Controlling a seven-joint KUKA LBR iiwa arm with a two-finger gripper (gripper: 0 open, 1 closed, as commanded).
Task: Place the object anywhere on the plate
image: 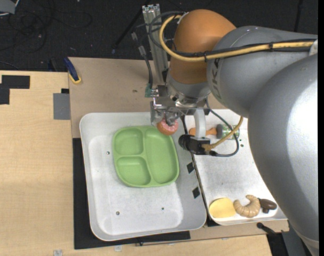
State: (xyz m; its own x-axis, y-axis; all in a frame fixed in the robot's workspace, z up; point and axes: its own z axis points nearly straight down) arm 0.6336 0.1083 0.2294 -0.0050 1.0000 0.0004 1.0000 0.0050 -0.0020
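1. Donut point(167, 126): a small ring-shaped toy with pink icing and a tan underside sits between the gripper's fingers, just over the far right corner of the plate.
2. The gripper point(167, 122) is closed around the donut, its metal fingers pointing down from the wrist; the exact width of the gap is hidden by the donut itself.
3. The plate point(145, 157) is light green, with rounded corners and three compartments: two smaller ones on the left and one long one on the right. It lies tilted in the upper part of the left bin point(135, 217).
4. The grey arm point(268, 89) with its orange band point(196, 33) reaches in from the right, covering much of the right bin point(231, 175).
5. Near the front corner of the right bin lie a yellow round piece point(221, 208), a tan croissant-shaped toy point(247, 206) touching it, and a dark brown item point(267, 205) just beside that.
6. An orange and white object point(200, 129) sits at the far end of the right bin, partly hidden by the wrist.
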